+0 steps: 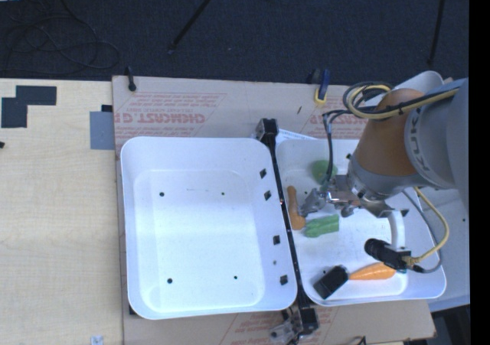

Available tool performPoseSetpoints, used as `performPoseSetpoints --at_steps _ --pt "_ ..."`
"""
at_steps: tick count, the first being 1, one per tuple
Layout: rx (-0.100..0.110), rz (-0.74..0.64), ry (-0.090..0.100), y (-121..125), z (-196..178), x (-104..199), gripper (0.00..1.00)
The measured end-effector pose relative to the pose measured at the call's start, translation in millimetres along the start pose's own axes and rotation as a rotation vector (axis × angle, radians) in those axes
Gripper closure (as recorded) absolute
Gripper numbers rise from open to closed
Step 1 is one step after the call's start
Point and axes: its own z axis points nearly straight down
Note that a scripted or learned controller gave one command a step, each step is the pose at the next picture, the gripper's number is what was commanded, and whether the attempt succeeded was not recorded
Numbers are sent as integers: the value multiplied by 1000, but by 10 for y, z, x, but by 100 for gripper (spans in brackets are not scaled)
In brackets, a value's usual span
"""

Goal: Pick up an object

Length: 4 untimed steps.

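Tool (320,202) is hovering low in the right bin (429,290), near that bin's left wall, and whether it is released or clenched cannot be told. Nothing is showing between its tips. A green block (322,226) is lying just beside and below the tool, toward the bin's front edge, with its long axis running roughly left to right. It is appearing as a short, pale green, rounded piece. An orange stick (294,209) is resting against the left wall, immediately left of the tool. A carrot-shaped orange object (373,273) and a black block (331,281) are sitting well apart, near the front edge. The left bin (138,183) is lying alongside.
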Motion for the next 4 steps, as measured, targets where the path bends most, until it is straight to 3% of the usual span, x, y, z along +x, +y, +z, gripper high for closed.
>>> performPoseSetpoints --at_steps 1,2,3,4 --pt "4 7 0 -500 205 -178 0" --pt "0 13 2 -480 92 -184 100" --pt "-11 -7 4 -37 -861 742 100" --pt "-14 14 -9 149 -1888 -596 100"
